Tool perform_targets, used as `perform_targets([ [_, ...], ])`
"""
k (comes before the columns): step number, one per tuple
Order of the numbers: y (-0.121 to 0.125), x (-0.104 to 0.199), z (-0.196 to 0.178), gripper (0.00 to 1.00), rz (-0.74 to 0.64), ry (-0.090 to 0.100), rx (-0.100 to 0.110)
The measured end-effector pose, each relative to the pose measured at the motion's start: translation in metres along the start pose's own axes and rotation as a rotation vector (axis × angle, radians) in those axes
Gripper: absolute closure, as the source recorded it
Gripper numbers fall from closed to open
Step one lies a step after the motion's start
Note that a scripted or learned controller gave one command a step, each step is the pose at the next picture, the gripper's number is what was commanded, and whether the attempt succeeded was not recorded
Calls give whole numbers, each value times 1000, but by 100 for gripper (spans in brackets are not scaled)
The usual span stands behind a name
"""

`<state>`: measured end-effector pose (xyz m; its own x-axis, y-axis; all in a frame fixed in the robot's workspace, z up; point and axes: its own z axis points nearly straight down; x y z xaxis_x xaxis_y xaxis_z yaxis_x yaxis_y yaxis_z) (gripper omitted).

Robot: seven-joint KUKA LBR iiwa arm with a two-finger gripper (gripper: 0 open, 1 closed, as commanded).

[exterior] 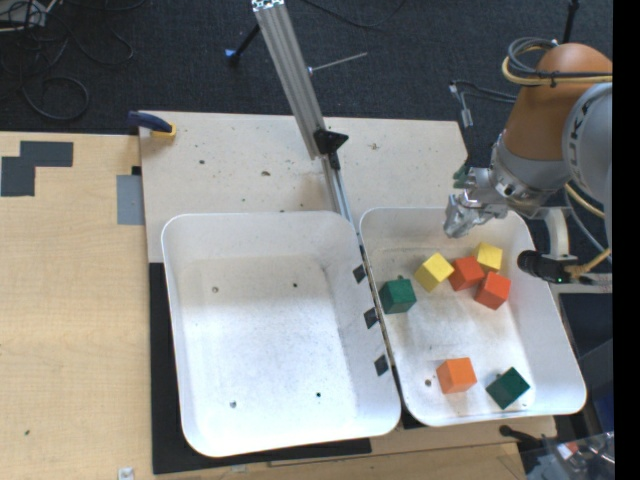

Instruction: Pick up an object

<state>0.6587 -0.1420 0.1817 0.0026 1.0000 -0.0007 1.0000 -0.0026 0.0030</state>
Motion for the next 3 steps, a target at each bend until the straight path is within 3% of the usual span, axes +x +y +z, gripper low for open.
perform_targets([
  [1, 3, 2, -64, 100, -4, -1, -3],
  [2, 4, 0, -90, 100, -5, 0, 1],
  [3, -23, 54, -85, 100, -7, 3, 7],
])
